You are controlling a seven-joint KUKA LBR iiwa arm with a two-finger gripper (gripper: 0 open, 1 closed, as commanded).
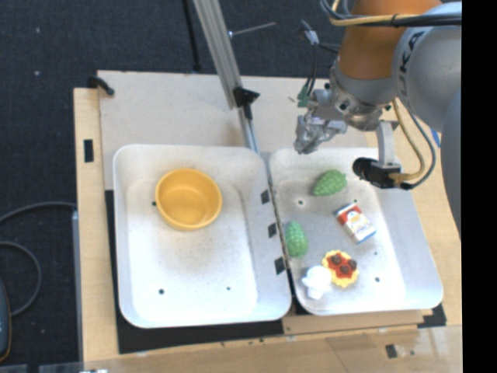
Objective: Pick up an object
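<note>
Gripper (309, 142) hangs over the far edge of the right bin (411, 243), close to the divide between the two bins, with nothing seen in it; whether it stands released or clenched we cannot tell from this slant. Candidate objects all lie in the right bin: a green bumpy piece (329, 183) nearest the gripper, just in front of it; a small red-and-white box (356, 221) further toward us and to the right; a second green piece (295, 238) lying against the bin's left wall; and, near the front, a yellow item with red spots (340, 268) touching a small white lump (316, 282). Left bin (140, 286) carries a yellow bowl (188, 199), well apart from the arm. We judge the task not yet begun in earnest: the gripper sits high, likely poised above the bin so it can drop straight down. Nearest green piece looks the easiest target, lying free of its neighbours. All rests on the counter (167, 107).
</note>
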